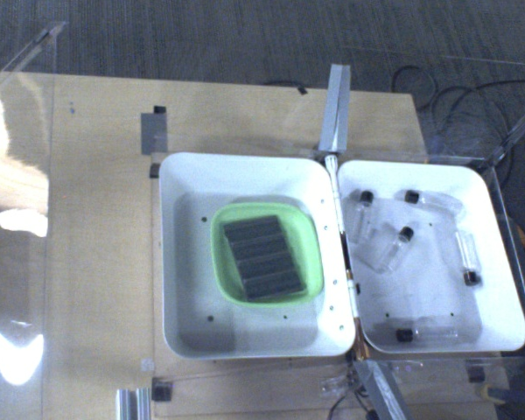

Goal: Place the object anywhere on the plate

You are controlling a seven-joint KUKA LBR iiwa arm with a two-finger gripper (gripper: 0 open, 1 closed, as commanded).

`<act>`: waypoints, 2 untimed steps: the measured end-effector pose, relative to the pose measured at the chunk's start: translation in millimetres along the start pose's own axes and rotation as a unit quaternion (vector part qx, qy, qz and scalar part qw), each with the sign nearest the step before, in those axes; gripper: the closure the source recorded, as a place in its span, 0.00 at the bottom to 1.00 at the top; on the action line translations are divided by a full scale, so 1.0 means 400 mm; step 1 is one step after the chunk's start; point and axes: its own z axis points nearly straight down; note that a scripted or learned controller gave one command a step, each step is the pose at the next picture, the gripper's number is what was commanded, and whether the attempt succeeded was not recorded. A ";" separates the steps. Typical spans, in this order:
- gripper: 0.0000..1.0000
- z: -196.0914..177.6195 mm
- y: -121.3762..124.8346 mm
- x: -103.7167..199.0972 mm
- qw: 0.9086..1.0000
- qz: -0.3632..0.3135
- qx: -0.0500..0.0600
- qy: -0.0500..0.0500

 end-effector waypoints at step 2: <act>0.00 0.234 -0.007 0.001 0.998 0.070 0.003 -0.002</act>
